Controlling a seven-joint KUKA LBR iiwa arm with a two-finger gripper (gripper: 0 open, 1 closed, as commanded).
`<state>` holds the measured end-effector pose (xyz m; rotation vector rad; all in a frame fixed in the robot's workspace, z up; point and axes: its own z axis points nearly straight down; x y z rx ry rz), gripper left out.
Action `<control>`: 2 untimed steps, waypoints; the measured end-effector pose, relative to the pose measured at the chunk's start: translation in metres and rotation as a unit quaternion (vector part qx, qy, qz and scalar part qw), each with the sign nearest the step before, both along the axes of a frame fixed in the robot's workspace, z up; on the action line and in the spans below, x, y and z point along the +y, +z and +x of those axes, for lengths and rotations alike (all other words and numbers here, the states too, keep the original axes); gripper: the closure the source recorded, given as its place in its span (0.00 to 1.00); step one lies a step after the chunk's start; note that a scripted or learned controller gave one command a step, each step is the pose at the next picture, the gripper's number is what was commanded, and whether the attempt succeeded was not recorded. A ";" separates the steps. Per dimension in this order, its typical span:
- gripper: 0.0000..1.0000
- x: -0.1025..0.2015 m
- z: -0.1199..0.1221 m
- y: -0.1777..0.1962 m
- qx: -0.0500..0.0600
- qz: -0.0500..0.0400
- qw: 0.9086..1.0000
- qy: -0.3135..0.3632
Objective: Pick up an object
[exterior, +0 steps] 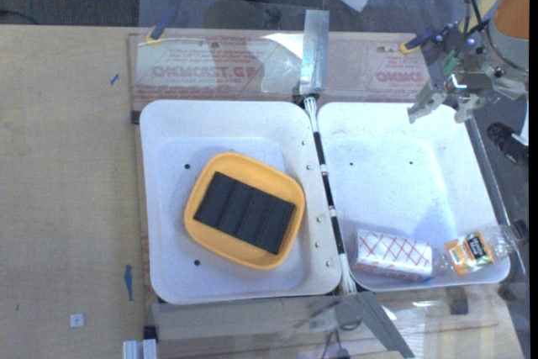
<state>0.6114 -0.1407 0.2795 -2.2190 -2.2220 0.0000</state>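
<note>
Hand (444,102), seemingly spread and grasping nothing, hangs above right bin (395,149), far from red-checked packet (393,255).

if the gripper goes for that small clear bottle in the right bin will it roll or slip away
Probably somewhat. The clear bottle lies on its side against the right bin's near corner, so a nudge could roll it, though the wall may check it. Its smooth transparent plastic looks slippery and likely light, perhaps squashing under the gripper.
</note>
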 end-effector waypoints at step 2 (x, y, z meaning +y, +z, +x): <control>0.00 -0.017 -0.113 -0.138 0.000 0.000 0.992 0.126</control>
